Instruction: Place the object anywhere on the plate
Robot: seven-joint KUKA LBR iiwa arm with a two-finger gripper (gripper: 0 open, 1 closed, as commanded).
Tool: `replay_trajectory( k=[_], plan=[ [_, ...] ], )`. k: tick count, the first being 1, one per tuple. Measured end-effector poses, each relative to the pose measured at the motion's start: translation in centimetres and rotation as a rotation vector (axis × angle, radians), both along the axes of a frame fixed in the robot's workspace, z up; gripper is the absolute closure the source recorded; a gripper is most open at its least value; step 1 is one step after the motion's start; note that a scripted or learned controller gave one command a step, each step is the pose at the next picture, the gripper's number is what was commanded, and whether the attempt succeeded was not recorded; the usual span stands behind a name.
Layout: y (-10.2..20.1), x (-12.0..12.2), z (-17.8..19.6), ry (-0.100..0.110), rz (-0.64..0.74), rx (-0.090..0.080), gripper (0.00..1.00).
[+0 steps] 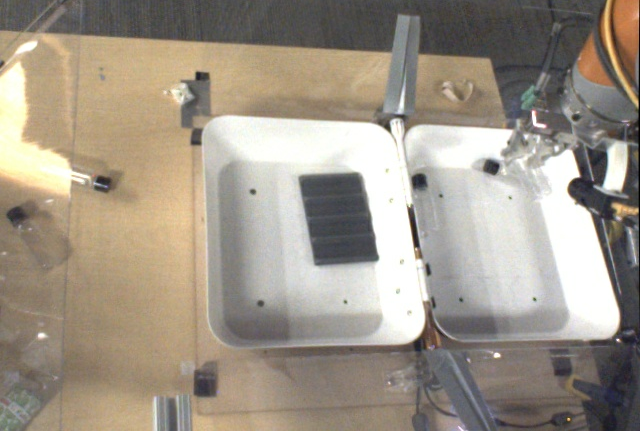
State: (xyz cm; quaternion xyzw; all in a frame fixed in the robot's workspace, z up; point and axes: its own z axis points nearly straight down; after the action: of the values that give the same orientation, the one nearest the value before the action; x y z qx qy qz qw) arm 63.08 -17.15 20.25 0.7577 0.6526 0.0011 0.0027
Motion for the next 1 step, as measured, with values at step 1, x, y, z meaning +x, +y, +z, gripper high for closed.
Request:
replay_trajectory(
  k=[1],
  plan=[
    [6.24, 1.07, -0.84, 0.001, -0.49, 0.004, 1.0]
  ],
)
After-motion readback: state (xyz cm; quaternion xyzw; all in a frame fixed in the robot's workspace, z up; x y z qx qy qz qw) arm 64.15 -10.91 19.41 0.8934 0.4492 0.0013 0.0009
